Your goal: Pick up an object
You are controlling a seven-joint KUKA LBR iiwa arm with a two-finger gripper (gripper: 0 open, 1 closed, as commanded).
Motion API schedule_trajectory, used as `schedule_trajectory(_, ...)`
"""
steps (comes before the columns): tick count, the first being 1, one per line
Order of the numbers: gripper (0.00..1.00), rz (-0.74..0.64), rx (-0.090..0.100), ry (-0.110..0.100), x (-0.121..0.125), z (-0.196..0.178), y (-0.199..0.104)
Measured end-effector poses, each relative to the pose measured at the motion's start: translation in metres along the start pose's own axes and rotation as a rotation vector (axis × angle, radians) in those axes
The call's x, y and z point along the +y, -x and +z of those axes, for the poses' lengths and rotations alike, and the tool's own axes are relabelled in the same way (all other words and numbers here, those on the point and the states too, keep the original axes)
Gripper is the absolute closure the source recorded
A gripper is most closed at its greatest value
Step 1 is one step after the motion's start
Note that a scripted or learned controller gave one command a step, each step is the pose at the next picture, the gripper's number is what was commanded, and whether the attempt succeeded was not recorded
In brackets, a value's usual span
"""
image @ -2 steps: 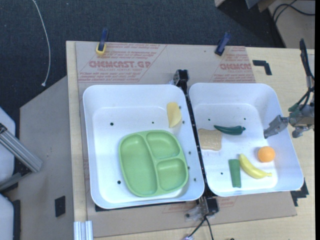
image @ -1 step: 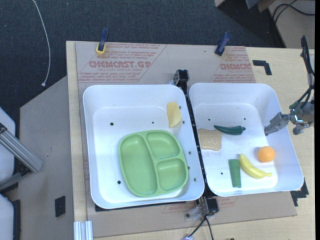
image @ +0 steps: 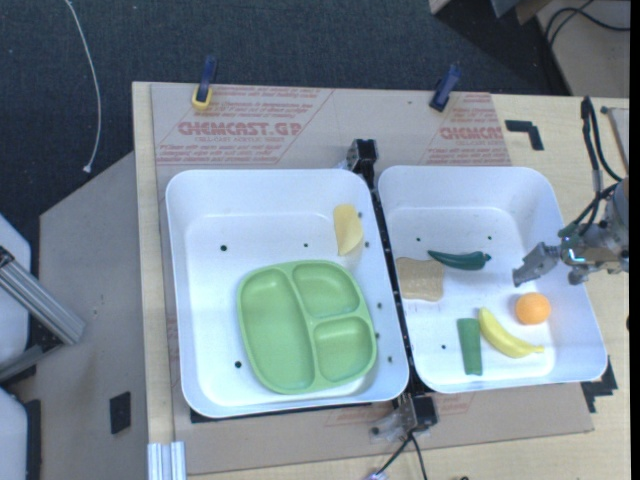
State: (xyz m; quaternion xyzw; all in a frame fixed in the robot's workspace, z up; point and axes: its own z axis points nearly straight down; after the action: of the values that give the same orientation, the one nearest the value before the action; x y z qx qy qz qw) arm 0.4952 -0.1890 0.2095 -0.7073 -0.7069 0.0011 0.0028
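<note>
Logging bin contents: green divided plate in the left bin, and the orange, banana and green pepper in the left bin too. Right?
Not quite. In the camera view the green divided plate is in the left bin, but the orange, banana and green pepper lie in the right bin.
</note>
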Motion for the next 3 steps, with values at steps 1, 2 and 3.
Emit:
schedule_trajectory(1,0.00,-0.001,0.000,0.001,0.001,0.047,-0.009)
schedule_trajectory(2,0.00,-0.002,-0.001,0.007,0.007,0.090,-0.016)
schedule_trajectory(3,1.00,0.000,-0.003,0.007,0.006,0.079,-0.015)
